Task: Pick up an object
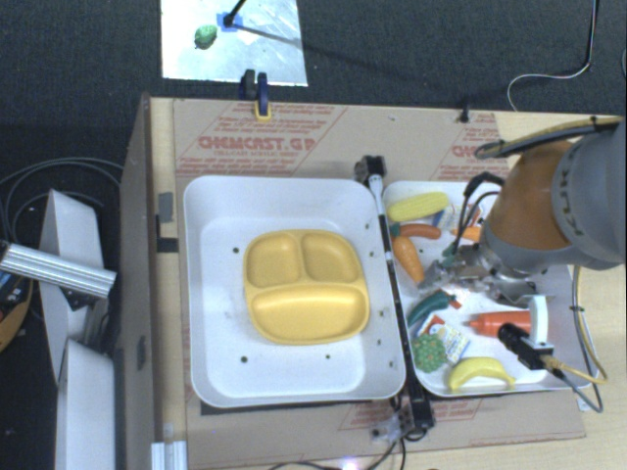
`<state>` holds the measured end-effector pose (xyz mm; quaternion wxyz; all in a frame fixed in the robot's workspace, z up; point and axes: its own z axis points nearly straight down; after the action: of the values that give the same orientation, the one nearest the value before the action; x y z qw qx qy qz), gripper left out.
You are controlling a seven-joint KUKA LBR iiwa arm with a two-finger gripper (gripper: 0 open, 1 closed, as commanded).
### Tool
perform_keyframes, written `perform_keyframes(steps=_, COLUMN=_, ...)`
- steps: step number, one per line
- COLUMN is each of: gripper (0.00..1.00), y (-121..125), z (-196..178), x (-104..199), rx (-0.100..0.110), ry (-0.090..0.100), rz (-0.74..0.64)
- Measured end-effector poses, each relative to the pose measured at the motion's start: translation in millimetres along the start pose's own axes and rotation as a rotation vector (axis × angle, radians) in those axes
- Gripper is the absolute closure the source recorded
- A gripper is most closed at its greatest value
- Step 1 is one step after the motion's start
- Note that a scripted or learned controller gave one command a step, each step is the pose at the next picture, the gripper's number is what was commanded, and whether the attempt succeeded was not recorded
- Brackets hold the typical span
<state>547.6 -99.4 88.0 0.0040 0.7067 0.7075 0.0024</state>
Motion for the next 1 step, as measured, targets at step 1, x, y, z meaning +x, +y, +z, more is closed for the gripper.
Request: perform_keyframes(steps=1, gripper=0.0, y=1.9, z=-0.2, x=-24.2, rx=-0.002, ry=0.001, rz=-0.001)
